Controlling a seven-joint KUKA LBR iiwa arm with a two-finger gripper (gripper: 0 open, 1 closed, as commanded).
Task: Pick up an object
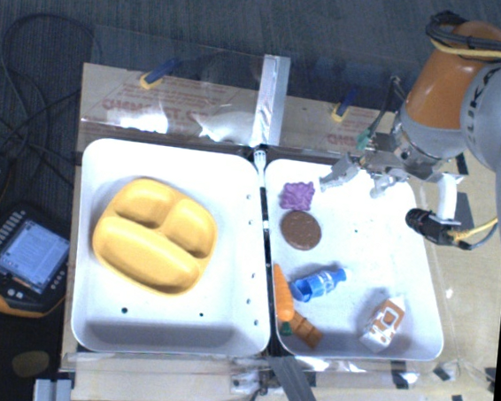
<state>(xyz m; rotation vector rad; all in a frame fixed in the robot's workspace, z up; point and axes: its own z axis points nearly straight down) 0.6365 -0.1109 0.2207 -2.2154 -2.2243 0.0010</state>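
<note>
Grey fingers of the gripper (360, 177) are spread apart, grasping nothing, at the right bin's (420, 284) twelve o'clock edge. At their eight o'clock lies a purple lump (297, 194), a brown disc (302, 230) beyond it. Judged: approach step; next calls for centring over one object and descending.

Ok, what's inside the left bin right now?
The left bin holds one big yellow foam-like lump, lying across its middle. White floor shows around it, with a few small dark dots near the front. Whatever lies beneath the lump is covered, so I can't tell.
</note>
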